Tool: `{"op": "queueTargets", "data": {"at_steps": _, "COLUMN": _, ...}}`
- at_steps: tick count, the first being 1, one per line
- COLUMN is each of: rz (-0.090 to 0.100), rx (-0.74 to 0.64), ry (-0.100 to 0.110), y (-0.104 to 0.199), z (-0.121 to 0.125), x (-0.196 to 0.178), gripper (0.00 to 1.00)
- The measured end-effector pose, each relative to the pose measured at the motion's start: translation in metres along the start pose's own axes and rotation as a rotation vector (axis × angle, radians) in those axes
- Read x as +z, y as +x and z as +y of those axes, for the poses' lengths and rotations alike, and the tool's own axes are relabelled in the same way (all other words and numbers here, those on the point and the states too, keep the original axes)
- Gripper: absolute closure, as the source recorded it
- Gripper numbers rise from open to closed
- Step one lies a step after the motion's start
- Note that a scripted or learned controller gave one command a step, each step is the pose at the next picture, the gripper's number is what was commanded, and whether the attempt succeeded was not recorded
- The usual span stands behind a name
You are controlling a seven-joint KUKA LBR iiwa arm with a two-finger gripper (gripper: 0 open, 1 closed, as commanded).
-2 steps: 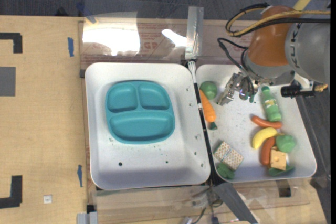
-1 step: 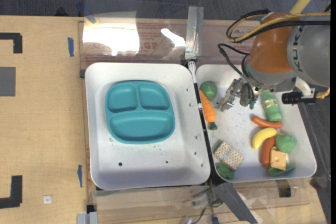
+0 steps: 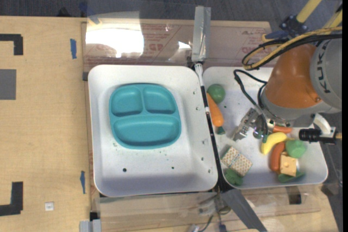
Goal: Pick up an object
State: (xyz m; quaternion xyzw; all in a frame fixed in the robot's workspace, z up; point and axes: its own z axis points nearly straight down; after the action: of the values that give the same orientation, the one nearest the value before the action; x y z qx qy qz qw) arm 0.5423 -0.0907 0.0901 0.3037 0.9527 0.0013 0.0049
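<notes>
**Gripper low over the toy pile in the right bin**

Camera view. Landmark: the right bin (image 3: 239, 80), the white tray on the counter (image 3: 38, 117) that carries every candidate object. My gripper (image 3: 251, 126) hangs near the bin's middle, below my orange wrist band (image 3: 291, 81), with its metal tip pointing toward the bin's left wall. Nothing is visible between the tips, so I count it as holding nothing; whether it is wide or narrow I cannot tell from this slant.

Along the bin's left wall lie a green ball (image 3: 216, 92) toward the far corner and an orange carrot (image 3: 215, 114) just nearer than it. Toward the bin's near edge sits a patterned block (image 3: 237, 160), touching a dark green piece (image 3: 234, 176). At the bin's near right, just beside my gripper, a yellow banana (image 3: 273, 142) lies crowded against a red piece (image 3: 277, 159), a tan cube (image 3: 289, 166) and a light green piece (image 3: 296, 148). The left bin (image 3: 98, 171), beyond the right bin's left wall, holds a teal divided plate (image 3: 144, 116).

Risks, as I judge them: the banana cluster is packed tight, so closing there may catch two pieces or squeeze one out sideways. The carrot hugs the wall, which could block one side of my gripper. My own wrist hides part of the bin's right half, so a piece there may sit otherwise than it appears.
</notes>
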Motion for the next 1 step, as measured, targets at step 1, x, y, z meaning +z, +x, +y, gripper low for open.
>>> {"op": "queueTargets", "data": {"at_steps": 1, "rz": -0.002, "rx": 0.066, "ry": -0.001, "y": -0.0427, "z": 0.0244, "x": 0.0006, "gripper": 1.00}}
